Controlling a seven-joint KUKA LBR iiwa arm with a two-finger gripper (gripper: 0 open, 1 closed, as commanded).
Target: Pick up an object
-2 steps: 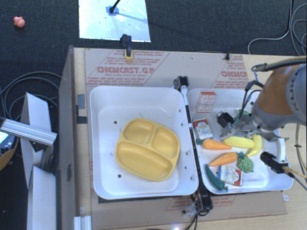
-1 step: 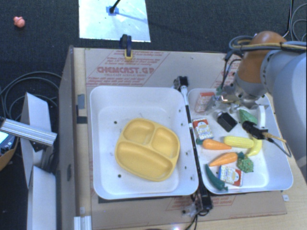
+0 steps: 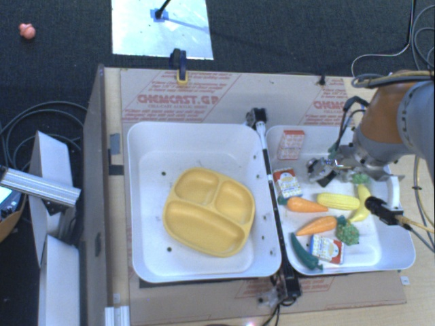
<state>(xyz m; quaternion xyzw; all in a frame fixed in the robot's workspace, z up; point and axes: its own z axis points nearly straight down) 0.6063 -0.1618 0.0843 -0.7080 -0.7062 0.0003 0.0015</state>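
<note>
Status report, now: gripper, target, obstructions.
Gripper low over right bin, nothing seen held. Corn and carrots lie just below it, crowded. Yellow tray sits in left bin.

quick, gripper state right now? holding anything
Gripper: cannot be told whether it is open or closed; nothing visibly held. It sits low in the right bin, above the corn and carrot.

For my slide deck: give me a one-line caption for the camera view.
KUKA arm's gripper hovers over toy food in the right bin; a yellow divided tray sits in the left bin.
</note>
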